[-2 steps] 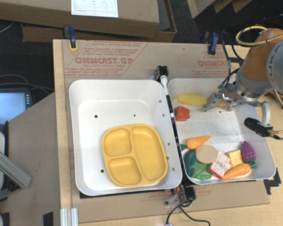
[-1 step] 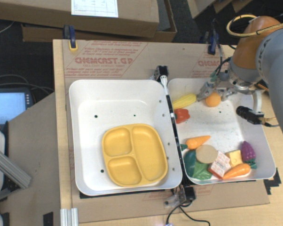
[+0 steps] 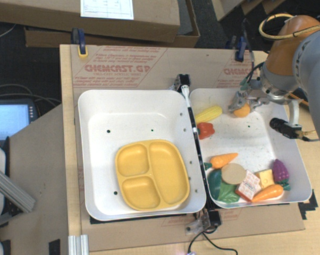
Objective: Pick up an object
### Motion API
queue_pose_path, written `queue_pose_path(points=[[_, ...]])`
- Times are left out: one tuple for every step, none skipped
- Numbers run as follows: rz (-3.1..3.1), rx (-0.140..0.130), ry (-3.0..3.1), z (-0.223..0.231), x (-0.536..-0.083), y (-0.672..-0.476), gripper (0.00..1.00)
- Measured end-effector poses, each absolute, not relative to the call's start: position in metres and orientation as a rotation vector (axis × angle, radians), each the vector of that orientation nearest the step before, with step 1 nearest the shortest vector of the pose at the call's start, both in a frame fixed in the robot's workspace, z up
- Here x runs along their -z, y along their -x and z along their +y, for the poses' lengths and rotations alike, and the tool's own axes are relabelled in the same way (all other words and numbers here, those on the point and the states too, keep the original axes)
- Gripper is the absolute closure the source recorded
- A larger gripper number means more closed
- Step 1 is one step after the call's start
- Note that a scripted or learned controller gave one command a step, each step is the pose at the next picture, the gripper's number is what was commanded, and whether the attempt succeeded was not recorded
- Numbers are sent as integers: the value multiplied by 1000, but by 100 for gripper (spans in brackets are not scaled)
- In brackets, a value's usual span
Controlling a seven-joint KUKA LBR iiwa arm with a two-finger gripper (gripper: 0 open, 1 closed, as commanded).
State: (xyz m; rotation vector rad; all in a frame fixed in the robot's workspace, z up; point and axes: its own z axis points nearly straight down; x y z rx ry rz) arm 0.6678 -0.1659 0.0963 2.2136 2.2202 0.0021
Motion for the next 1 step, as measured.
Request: queue_pose_path(points=[[2231,-13,-2209,-64,-192,-629,100]])
